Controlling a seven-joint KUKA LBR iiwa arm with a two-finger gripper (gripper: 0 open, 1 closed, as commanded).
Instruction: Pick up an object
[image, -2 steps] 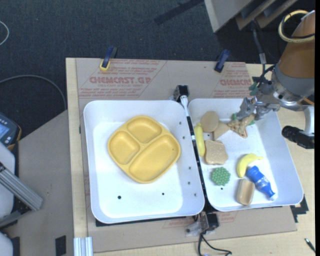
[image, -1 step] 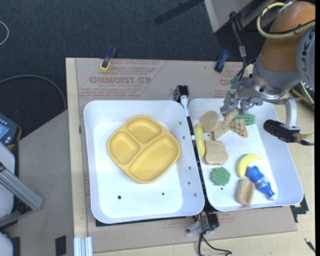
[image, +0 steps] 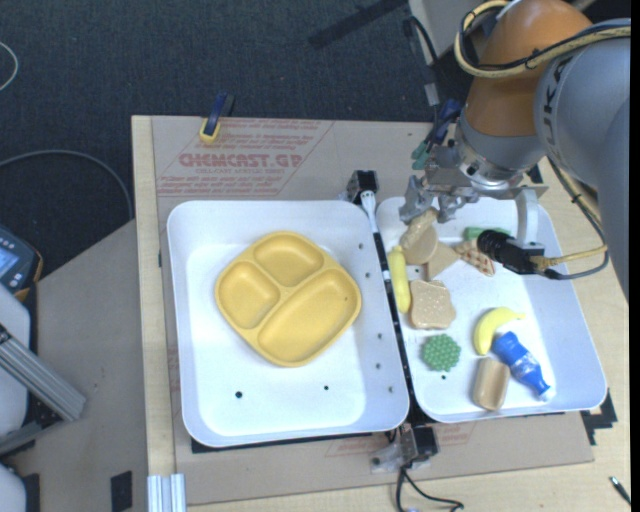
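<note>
My gripper (image: 428, 208) hangs over the far left corner of the right bin (image: 580, 340). Right under it is a tan rounded lump (image: 420, 242), touching or nearly touching the gripper's tip; whether it is gripped is hidden. Around the lump lie a long yellow piece (image: 399, 280), a toast slice (image: 431, 305) and a brown lattice cracker (image: 478, 260). Nearer the front are a green broccoli head (image: 440, 352), a yellow banana (image: 495, 326), a blue bottle (image: 522, 363) and a tan cylinder (image: 489, 384).
The left bin (image: 200, 380) holds a yellow divided plate (image: 288, 297). The ridge between the two bins (image: 385, 300) runs just left of the gripper. A yellow-handled clamp (image: 213, 120) sits on the board's far edge.
</note>
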